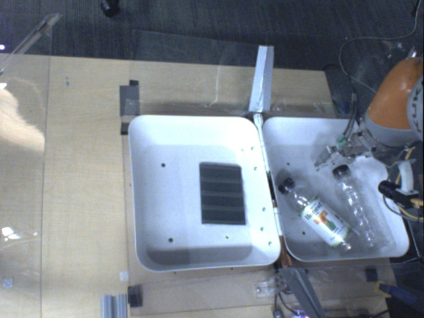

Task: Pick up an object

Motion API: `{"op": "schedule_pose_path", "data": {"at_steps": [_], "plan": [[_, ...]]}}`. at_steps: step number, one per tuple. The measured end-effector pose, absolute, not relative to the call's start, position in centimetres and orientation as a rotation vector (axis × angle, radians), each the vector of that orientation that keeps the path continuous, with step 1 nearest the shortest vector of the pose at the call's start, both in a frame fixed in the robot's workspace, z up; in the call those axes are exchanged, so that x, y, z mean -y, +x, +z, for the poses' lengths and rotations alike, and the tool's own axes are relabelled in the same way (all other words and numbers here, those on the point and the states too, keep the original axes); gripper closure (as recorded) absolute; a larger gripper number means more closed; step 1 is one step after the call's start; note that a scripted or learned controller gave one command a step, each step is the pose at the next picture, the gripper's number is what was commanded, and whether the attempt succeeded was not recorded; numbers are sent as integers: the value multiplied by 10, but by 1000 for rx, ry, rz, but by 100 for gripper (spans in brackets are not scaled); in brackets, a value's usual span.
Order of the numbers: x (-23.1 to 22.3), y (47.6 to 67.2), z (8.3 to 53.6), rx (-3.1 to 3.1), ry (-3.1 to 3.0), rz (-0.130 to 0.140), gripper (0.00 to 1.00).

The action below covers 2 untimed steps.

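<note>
Camera view, nearest first: in the right bin (397, 247) two clear plastic bottles lie side by side, slick and cylindrical. The labelled bottle (317, 214) runs diagonally, black cap up-left; the bare bottle (354, 205) lies nearly parallel just beside it, cap toward the arm. Farther back the gripper (336, 152) hangs above that cap, so the bottles lie below it, toward the front; its state I cannot tell. The left bin (152, 177) holds a dark ribbed pad (221, 193).

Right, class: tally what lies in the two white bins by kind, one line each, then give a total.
Clear plastic bottles: 2, both in the right bin: one with a label, one plain.
Dark ribbed rectangular pads: 1, in the left bin.
Total: 3
</note>
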<state>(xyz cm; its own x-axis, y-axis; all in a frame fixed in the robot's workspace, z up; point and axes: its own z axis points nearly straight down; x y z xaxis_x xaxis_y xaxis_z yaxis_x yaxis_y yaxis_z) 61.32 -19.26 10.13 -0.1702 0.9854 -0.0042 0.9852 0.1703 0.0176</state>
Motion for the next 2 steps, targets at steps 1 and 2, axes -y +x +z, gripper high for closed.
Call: {"op": "schedule_pose_path", "data": {"at_steps": [1,2], "plan": [[203,647,87,-2443,1963,8,0],[203,592,88,-2401,2014,8,0]]}}
